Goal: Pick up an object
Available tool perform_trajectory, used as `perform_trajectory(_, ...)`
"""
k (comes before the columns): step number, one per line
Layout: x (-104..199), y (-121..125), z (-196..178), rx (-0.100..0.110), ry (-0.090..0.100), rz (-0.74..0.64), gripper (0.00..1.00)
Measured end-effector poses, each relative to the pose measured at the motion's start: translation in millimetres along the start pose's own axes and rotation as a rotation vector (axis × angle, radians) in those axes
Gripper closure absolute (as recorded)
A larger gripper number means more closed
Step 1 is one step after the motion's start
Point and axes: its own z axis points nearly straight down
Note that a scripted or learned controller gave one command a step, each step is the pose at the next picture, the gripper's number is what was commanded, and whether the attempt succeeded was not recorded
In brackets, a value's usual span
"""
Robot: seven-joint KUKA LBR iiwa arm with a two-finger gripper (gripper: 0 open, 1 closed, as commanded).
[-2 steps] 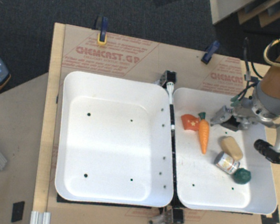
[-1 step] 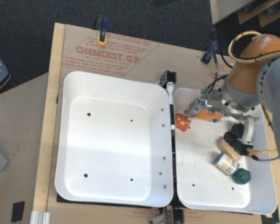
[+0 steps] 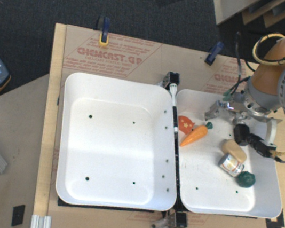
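My gripper [image 3: 222, 113] hangs over the back of the right bin [image 3: 214, 201], open, with nothing between its fingers. Just in front and to its left lies an orange toy carrot [image 3: 193, 136] with a green tip, pointing toward the gripper. A red-orange rounded piece [image 3: 185, 124] sits against the carrot near the bin's left wall. Further right lie a tan block [image 3: 234, 149], a small silver can [image 3: 230, 164] on its side and a dark green ball [image 3: 246, 179], close together.
The left bin [image 3: 75, 126] sits beside the right one, with a dark divider strip [image 3: 174, 143] between them. Both rest on a cardboard sheet [image 3: 120, 53] held by blue clamps [image 3: 105, 28] at the back.
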Motion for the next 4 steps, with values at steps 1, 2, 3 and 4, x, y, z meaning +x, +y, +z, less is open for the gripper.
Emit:
perform_trajectory(1,34,-32,-99,-0.004,0.003,-0.005,0.00)
perform_trajectory(2,88,-17,-101,-0.001,0.004,-0.009,0.00)
perform_trajectory(3,79,-107,-100,0.012,0.006,0.000,0.00)
perform_trajectory(4,127,-110,-100,0.007,0.007,-0.008,0.00)
